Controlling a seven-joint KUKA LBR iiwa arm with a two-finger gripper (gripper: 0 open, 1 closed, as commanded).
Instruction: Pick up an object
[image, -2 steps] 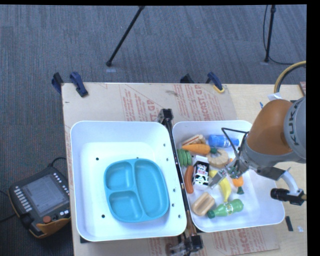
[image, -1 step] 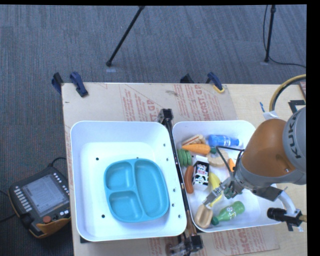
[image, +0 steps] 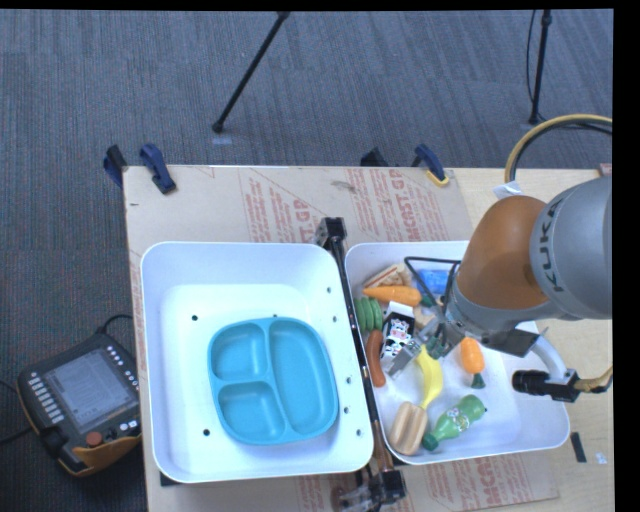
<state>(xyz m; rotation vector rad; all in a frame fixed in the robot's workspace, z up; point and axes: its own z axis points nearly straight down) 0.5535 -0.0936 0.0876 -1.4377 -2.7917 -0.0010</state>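
Camera view puts my gripper (image: 408, 352) low in the right bin (image: 545, 425), down among the toy food. Its fingers are hard to read against the clutter, so I cannot tell how far apart they stand or whether anything sits between them. A banana (image: 430, 375) lies just at 4 o'clock of the tips, and a carrot (image: 375, 357) just at 9 o'clock. Nearer the front rim at 6 o'clock lie a bread loaf (image: 406, 427) and a green bottle (image: 454, 419). At 3 o'clock a small orange fruit (image: 470, 355) rests. My arm (image: 530, 262) comes in from 3 o'clock, its orange band bent over the bin's far half, wrist angled down toward 8 o'clock. Off at 9 o'clock, the left bin (image: 170, 270) holds a blue divided plate (image: 272, 380).
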